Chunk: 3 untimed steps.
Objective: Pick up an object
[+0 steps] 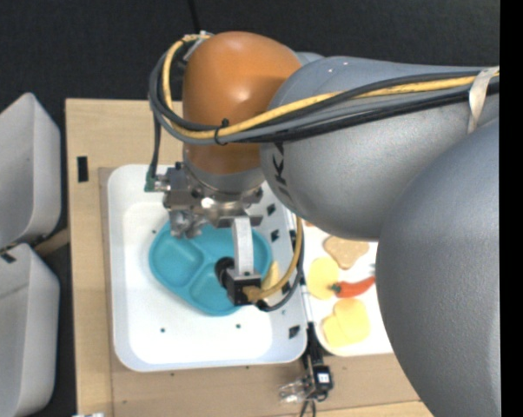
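A turquoise divided plate (188,272) lies in the left white bin (192,341), a little right of its middle. My gripper (195,220) hangs low over the plate's far edge, under the orange wrist band. The wrist hides most of the gripper and the plate's far rim. I see nothing held in it.
The right bin (366,347) holds two pale yellow pieces (347,322), a tan flat piece (345,250) and an orange carrot-like piece (357,287). The arm covers most of that bin. White padded shapes (14,172) stand left of the bench.
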Each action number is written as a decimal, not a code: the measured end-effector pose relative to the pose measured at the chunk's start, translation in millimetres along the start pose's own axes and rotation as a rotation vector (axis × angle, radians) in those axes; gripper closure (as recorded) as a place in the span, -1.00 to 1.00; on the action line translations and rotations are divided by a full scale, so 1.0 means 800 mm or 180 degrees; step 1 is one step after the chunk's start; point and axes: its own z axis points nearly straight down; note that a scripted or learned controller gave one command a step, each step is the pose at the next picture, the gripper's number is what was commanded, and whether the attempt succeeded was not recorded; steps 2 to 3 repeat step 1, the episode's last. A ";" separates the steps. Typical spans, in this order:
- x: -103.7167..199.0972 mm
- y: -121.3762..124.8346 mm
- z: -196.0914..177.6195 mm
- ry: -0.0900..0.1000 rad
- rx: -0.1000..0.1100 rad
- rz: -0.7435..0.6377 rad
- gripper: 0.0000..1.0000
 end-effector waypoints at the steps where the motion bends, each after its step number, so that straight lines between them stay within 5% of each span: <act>1: 0.002 -0.035 -0.063 0.0017 -0.0033 -0.0015 1.00; 3: 0.002 -0.035 -0.063 0.0017 -0.0033 -0.0015 1.00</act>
